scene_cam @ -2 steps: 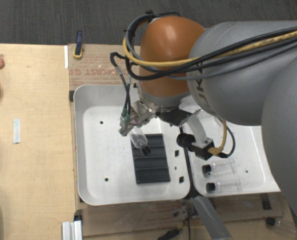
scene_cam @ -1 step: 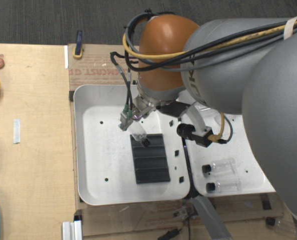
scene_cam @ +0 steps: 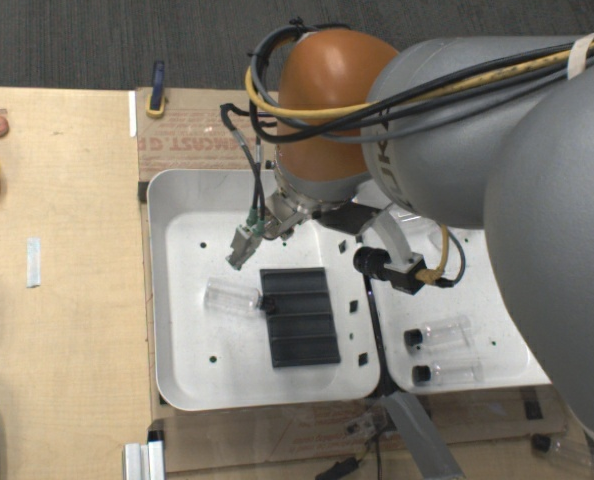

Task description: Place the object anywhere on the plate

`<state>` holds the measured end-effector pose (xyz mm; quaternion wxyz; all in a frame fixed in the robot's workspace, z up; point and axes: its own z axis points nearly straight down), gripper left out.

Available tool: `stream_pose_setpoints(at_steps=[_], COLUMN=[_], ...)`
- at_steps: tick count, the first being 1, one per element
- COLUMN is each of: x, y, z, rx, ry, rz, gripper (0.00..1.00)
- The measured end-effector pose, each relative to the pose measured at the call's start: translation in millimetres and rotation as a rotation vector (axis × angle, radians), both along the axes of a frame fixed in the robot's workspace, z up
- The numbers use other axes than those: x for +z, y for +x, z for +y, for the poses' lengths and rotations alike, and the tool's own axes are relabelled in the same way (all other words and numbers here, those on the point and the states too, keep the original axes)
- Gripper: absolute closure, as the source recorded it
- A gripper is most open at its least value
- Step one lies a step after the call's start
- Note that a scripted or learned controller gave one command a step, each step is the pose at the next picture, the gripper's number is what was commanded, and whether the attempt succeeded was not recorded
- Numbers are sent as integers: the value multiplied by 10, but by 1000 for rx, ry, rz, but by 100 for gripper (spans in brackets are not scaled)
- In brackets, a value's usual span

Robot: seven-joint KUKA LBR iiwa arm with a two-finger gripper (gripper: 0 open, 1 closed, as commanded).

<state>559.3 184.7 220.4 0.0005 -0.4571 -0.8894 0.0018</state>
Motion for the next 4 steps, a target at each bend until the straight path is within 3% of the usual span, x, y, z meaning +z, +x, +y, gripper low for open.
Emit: stream_pose_setpoints(at_steps=[1,2,3,4], x=[-1078,-1272,-1298,-1301], y=[-729,-19,366,560], z=[209,-322,209,405], rx=[-375,-233,-736,-951], ry=[-2,3,-3,-5], rz=[2,-7,-2,-1], gripper=[0,0,0,0])
